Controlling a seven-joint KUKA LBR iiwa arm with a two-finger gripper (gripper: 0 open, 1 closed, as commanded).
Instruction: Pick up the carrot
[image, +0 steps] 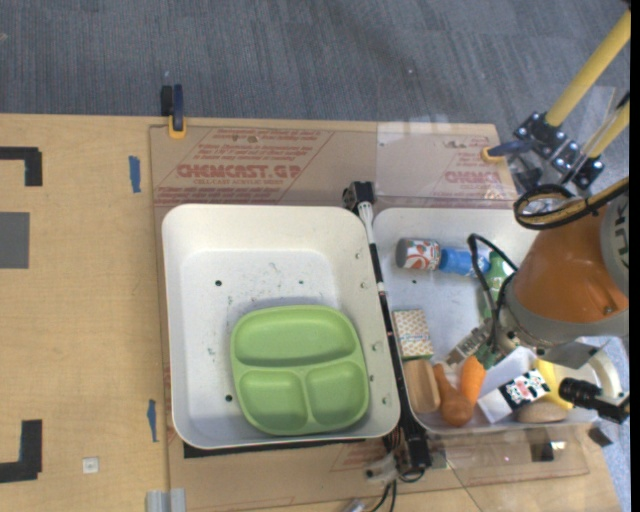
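Observation:
The carrot (462, 392) is a short orange piece lying near the front edge of the right bin (440, 225), between a tan bread-like piece and a white carton. The arm comes in from the right, its orange band over the bin's right half. My gripper (478, 347) hangs low just above the carrot's upper end. The wrist hides part of it, and I cannot make out whether it touches the carrot.
The right bin also holds a tan bread-like piece (421, 385), a patterned packet (412, 333), a can with a blue item (432, 256) at the back, and a white carton (515, 392). The left bin (200, 250) holds a green divided plate (300, 368).

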